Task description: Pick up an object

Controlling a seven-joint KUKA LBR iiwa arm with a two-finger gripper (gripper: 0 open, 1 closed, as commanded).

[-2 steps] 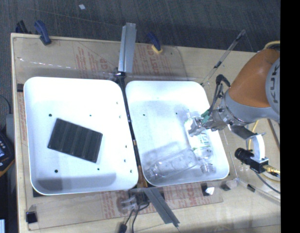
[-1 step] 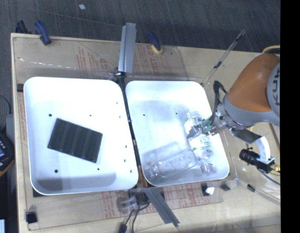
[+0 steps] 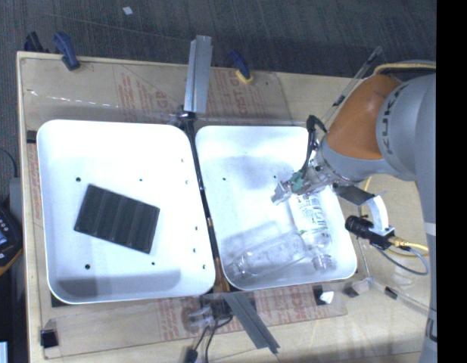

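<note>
- Two white bins sit side by side on the bench [image 3: 104, 312].
- Clear plastic bottles [image 3: 267, 254] lie in the right bin [image 3: 241, 146].
- Just above them hangs the gripper [image 3: 292, 187]; its grip cannot be judged.
- A dark ribbed panel [image 3: 116, 218] lies in the left bin [image 3: 104, 138].

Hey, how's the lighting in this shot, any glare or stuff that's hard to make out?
Camera view: the left bin is washed out bright white, the dark ridged slab stands out sharply, and the clear plastic bottles in the right bin nearly blend into it.
</note>
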